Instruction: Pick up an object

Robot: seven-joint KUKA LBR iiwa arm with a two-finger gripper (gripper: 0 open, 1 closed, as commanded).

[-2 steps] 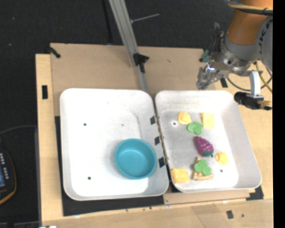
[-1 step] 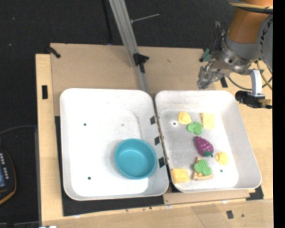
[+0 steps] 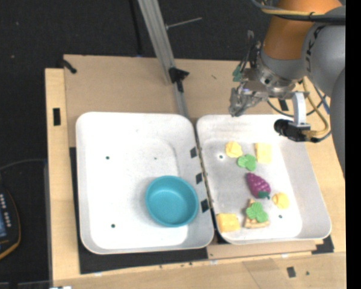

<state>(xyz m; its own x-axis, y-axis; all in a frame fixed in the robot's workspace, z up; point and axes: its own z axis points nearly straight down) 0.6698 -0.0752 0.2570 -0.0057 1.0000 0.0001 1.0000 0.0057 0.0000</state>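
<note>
Above the right bin's [image 3: 292, 224] far rim, the gripper [image 3: 237, 108] hangs w/ nothing seen between its tips; can't tell if it's spread or closed. In that bin, well below it: purple grapes [image 3: 258, 185] mid-bin, green piece [image 3: 248, 161] just above them, yellow bits [image 3: 263, 153] around. Teal bowl [image 3: 171, 200] sits in left bin [image 3: 117, 143], near its right-front corner.

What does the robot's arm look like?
The arm is fat, round and grey, with a big shiny orange band above the wrist. Below that sits a silvery metal wrist piece, and a small dark claw at the tip. Thin cables loop beside it, by a white bracket with a black part.
</note>
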